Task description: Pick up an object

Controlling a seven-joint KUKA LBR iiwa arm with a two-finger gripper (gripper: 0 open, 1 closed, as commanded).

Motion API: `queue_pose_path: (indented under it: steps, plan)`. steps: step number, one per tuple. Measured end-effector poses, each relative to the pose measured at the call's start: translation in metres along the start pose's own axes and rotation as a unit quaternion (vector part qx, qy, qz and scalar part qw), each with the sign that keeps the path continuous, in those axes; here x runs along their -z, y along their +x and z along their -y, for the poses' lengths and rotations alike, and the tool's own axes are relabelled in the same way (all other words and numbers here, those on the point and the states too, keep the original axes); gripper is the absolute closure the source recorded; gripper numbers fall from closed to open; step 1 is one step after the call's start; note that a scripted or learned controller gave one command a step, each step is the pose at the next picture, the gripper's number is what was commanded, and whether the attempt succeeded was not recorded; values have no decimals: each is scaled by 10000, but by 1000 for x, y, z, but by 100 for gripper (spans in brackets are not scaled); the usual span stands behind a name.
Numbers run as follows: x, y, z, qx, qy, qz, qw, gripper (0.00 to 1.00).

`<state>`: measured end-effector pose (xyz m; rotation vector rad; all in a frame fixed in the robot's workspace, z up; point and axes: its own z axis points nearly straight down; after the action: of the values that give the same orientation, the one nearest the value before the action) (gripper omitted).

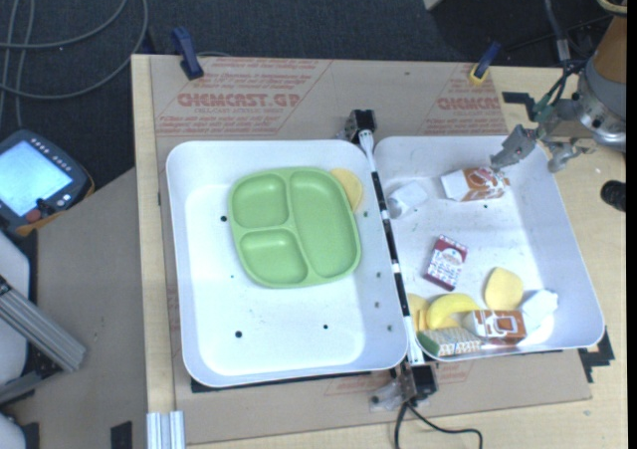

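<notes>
Front edge of right bin (572,238): banana (448,312), labelled packet (488,328), yellow chip (503,287), all lying loose. Red carton (446,262) mid-bin. Claw (520,150) over the far part of that bin, just beside the orange-and-white packet (480,183); cannot tell if spread or closed. Nothing seen between its tips. Judgement: approach only; grasp and lift remain. Left bin (199,268) holds green tray (295,226).

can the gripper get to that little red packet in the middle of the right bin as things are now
Probably yes. The red packet lies flat on open bin floor, apart from its neighbours, with nothing over it, and the gripper sits above the same bin's far side.
</notes>
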<state>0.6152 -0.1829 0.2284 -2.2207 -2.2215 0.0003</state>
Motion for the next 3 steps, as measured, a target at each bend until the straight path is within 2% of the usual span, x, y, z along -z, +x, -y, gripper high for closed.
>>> queue_pose_path:
  steps: [1, 2, 3]
  plan:
    - [-63, 5, -51, 7, -8, 6, 10000, 0]
    - [-122, 3, -55, 15, -72, 22, 10000, 0]
    - [-108, 5, -59, 20, -131, 4, 9999, 100]
